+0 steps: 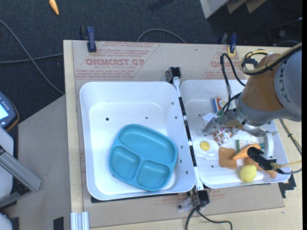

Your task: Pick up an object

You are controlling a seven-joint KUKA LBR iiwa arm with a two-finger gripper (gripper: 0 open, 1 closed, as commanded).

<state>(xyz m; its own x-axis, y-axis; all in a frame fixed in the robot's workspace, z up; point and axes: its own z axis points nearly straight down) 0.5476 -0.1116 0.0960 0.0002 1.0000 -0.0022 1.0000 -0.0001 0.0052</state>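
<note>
Camera view gives us two shallow white bins side by side on the tabletop (72, 143), which is covered by a brown sheet with red lettering. We see the left bin (96, 99) holding a blue divided plate (142, 157). It lies flat in the near half of the bin and has one long compartment and two smaller ones.

The right bin (196, 95) carries a cluster of small things, gathered towards its near, right part. We make out a toy fried egg (205, 146) close to the bin's left wall. A tan lump (227, 158) sits just to the right of the egg, an orange carrot-like piece (243, 152) touches that lump, and a yellow ball (248, 173) lies near the front rim. A red-and-white patterned packet (222, 136) sits just behind the tan lump, and a small colourful box (218, 103) lies farther back.

The arm (261, 92) reaches in from the right over the right bin. Its end effector (216, 125) hangs low by the patterned packet, a little behind the egg. We cannot tell whether the end effector is spread or pressed together.

Blue clamps (90, 37) grip the far edge of the tabletop, and a small orange carrot (53, 5) lies on the dark floor beyond it.
</note>
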